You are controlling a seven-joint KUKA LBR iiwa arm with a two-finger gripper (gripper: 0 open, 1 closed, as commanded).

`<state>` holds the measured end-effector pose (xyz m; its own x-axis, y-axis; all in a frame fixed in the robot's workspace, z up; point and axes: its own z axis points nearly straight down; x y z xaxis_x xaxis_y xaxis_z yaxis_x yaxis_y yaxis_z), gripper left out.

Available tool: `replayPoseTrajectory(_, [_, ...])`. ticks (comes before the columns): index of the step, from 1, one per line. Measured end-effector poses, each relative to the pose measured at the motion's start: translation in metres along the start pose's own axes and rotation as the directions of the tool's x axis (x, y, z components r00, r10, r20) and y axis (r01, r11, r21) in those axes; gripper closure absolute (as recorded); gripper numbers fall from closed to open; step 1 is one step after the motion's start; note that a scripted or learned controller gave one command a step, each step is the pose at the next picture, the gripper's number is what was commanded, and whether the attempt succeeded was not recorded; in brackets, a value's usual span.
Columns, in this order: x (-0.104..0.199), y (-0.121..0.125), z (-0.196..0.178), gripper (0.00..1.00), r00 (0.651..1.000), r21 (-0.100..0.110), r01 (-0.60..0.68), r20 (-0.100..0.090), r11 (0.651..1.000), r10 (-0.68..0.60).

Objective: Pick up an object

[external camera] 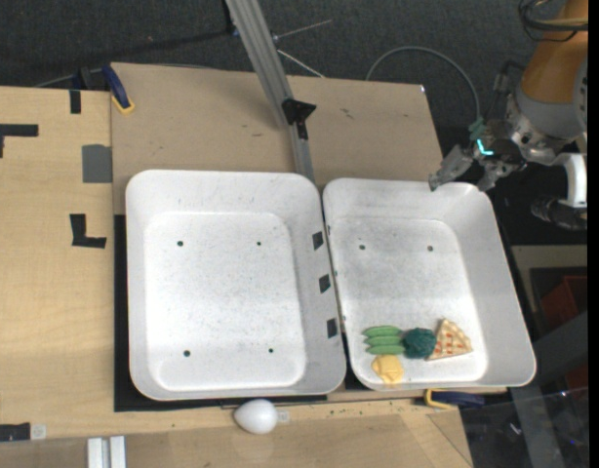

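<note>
While the bench's near edge carries one smooth white egg-shaped object [256, 416] lying outside the bins, just below the front rim of the left shallow white plastic bin [143, 261], the things to be picked sit a little farther back, in the near corner of the right shallow white plastic bin [495, 261]. Four small toy foods are clustered there, touching or nearly so: one yellow lumpy piece [387, 367] closest to the front rim, one green pea-pod shape made of two stacked ridged lobes [382, 337] just behind it, one dark teal, rough-textured broccoli-like floret [419, 341] to its right, and one triangular pizza slice with a tan crust and red and yellow topping [450, 341] at the right end of the group. Two bins lie side by side, their inner rims meeting along a seam marked by three small dark tabs. Farther back, beyond the right bin's far right corner, the two-finger gripper [472, 171] hangs above the rim, well apart from the toy cluster; its dark fingers look spread and nothing is between them. Behind it rises the grey arm with its orange band [558, 66].
</note>
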<state>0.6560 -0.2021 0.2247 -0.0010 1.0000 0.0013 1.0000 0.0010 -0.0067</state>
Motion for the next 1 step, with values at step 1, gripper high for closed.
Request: replayPoseTrajectory(1, [0.0,0.001,-0.0035,0.0,1.0,-0.005,0.001,0.002,1.0,-0.001])
